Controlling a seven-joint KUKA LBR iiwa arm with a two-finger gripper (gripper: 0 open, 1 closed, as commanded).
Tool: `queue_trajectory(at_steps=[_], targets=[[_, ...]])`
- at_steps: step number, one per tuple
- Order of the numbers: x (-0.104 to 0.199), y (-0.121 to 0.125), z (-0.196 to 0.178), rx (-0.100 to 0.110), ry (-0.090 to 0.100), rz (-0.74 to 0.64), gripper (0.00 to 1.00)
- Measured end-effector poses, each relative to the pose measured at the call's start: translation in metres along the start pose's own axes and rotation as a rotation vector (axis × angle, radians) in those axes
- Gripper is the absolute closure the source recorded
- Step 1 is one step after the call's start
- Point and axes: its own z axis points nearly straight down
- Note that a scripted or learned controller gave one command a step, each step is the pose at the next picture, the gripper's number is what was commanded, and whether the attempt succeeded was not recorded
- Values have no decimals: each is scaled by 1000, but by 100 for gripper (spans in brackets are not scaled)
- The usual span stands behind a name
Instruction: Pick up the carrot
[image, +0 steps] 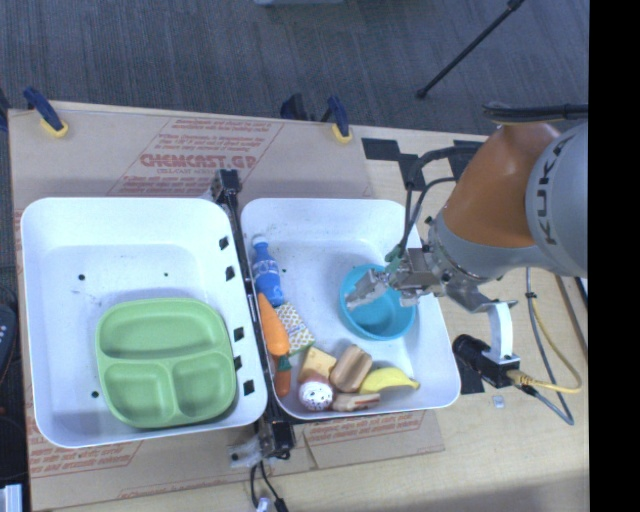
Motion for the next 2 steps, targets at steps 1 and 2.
queue_trajectory(at_steps=[1,2], targets=[[52,-13,0,3,-2,6,0],[92,-28,42,3,-2,-54,0]])
